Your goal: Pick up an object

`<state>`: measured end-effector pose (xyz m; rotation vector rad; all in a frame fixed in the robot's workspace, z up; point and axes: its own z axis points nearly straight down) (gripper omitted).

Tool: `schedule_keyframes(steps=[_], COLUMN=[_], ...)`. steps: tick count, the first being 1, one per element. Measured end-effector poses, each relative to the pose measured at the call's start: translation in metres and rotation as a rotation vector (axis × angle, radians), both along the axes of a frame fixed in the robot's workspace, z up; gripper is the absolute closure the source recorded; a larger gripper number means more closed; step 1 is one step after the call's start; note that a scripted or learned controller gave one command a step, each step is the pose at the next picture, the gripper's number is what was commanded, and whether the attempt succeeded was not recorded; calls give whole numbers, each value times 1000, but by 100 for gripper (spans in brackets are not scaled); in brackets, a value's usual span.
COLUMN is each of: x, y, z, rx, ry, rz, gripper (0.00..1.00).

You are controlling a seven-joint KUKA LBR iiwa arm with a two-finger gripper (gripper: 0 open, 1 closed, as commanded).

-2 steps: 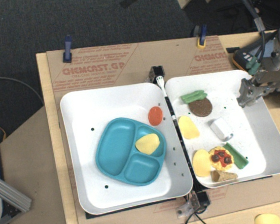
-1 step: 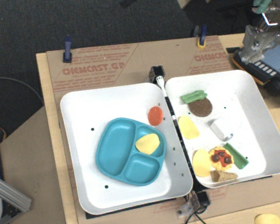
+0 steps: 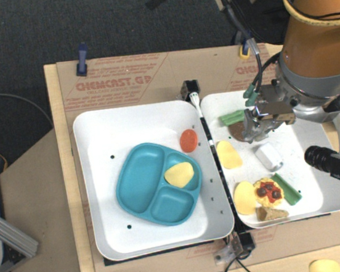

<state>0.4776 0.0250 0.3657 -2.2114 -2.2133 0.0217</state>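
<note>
Glossy white plastic bins [image 3: 94, 173]; smooth matt teal plastic tray [image 3: 140, 186]; printed brown cardboard [image 3: 119, 77] underneath; shiny orange band [image 3: 321, 13] on arm.

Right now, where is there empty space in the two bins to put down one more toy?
Most room is in the left bin: bare floor along its back edge behind the blue plate and left of the orange ball, plus its front corners. The right bin is crowded with toy food and the end effector.

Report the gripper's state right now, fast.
Gripper: low over the right bin, by the green piece; open or closed cannot be told.
</note>
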Motion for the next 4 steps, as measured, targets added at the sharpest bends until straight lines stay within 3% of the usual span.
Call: schedule_keyframes(steps=[1,2,3,4], x=[2,2,36,3], y=[61,147,177,139], z=[16,70,70,48], rx=[2,5,2,-1], ry=[-22,-26,-23,-13], rz=[6,9,2,-4], gripper=[100,100,100,100])
